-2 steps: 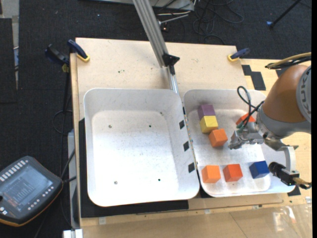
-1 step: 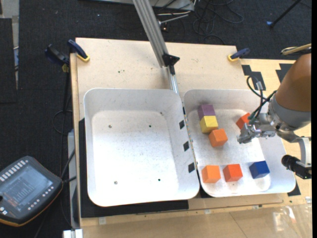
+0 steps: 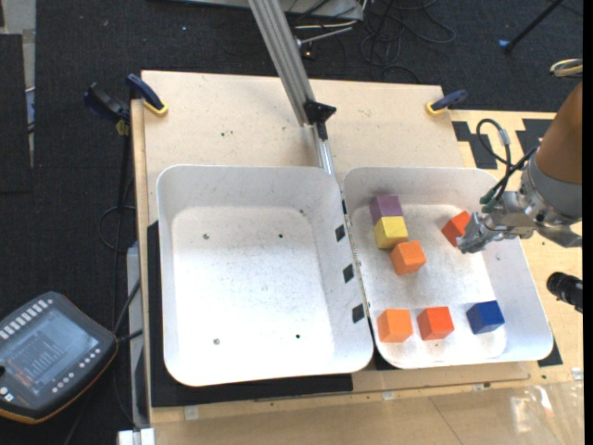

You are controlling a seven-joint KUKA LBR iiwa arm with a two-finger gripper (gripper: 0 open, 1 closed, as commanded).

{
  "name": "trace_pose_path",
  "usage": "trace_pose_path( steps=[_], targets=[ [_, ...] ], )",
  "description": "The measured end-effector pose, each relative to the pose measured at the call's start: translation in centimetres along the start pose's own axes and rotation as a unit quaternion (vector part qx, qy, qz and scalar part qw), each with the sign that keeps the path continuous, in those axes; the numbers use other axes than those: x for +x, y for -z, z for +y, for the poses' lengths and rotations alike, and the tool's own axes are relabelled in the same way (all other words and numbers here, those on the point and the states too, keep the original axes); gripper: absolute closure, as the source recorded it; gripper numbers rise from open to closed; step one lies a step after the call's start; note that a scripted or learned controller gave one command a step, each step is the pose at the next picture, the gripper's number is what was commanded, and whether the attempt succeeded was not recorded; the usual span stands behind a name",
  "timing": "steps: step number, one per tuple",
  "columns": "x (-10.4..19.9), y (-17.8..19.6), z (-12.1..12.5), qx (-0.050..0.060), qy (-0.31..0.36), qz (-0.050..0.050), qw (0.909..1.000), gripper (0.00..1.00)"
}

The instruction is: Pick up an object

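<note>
The right bin [image 3: 519,276] holds several blocks. A purple block [image 3: 385,206] sits at its back left with a yellow block [image 3: 390,232] touching its front and an orange block [image 3: 408,257] just below that. Along the front lie an orange block [image 3: 395,324], a red-orange block [image 3: 435,323] and a blue block [image 3: 485,317]. A red-orange block [image 3: 456,228] lies at mid right. My gripper [image 3: 473,239] reaches in from the right and hangs right beside that block, its tips touching or just over the block's right side.
The left bin [image 3: 185,248] stands beside the right one on the tan bench. A metal pole [image 3: 283,49] slants down to the bins' shared back edge. Blue-and-yellow clamps [image 3: 144,95] grip the bench's back corners. A teach pendant [image 3: 46,355] lies at lower left.
</note>
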State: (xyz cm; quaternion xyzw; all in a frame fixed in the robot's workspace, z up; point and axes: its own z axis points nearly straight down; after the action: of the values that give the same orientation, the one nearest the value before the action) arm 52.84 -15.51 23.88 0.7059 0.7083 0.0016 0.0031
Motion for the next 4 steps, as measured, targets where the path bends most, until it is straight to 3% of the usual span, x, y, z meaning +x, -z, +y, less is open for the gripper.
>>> trace_pose_path(
  steps=[1,4],
  targets=[
    [0.0,0.9,0.1,0.002,0.000,0.000,1.0000,1.00],
    [16.2,0.6,4.0,0.002,0.002,0.002,1.0000,1.00]
  ],
)
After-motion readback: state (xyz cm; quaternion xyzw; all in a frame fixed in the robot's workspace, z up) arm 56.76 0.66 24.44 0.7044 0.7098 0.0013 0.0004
